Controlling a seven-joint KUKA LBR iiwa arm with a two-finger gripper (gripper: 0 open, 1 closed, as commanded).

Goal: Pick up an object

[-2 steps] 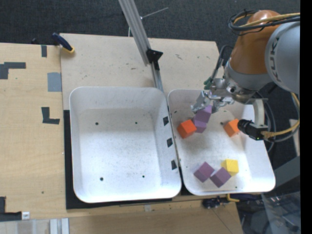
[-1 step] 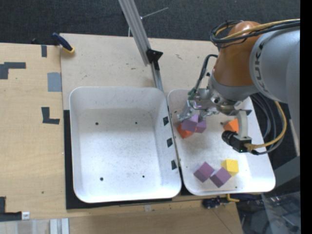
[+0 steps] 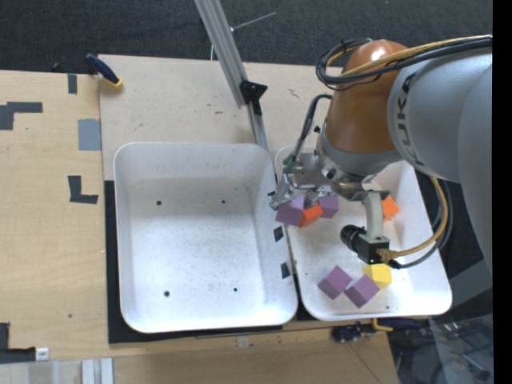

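The gripper (image 3: pixel 306 189) hangs low at the left edge of the right bin (image 3: pixel 428 290), right beside the wall it shares with the left bin (image 3: pixel 200 238); whether its fingers are open or closed — or grasping anything — I cannot tell. Just under it a purple block (image 3: pixel 290 211) sits against an orange block (image 3: pixel 311 212) and a second purple block (image 3: pixel 328 206). Nearer the front lie two more purple blocks (image 3: pixel 335 282) (image 3: pixel 362 291) and a yellow block (image 3: pixel 378 274) — another orange block (image 3: pixel 390 207) shows beside the wrist.
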